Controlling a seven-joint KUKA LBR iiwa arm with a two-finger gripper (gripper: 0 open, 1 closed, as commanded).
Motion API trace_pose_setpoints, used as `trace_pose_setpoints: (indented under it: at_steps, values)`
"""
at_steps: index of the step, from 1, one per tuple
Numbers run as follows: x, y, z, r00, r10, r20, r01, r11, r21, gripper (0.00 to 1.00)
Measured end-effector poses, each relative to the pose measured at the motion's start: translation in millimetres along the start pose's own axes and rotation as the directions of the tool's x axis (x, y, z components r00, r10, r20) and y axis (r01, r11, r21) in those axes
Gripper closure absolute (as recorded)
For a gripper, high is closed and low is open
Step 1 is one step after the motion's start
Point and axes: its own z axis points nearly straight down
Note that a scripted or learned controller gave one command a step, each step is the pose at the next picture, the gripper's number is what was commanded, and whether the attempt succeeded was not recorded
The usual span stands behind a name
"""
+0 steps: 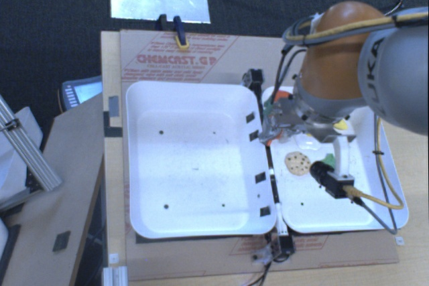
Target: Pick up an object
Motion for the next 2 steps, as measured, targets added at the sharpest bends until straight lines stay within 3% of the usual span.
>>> trace_pose_setpoints:
  at_steps: [1, 2]
  values:
    - [37, -9, -96, 1.0, -0.002, -0.001, 0.002, 1.0, -0.011, 1.0]
    - [106, -41, -108, 1.0, -0.002, 0.0, 0.002, 1.0, -0.002, 1.0]
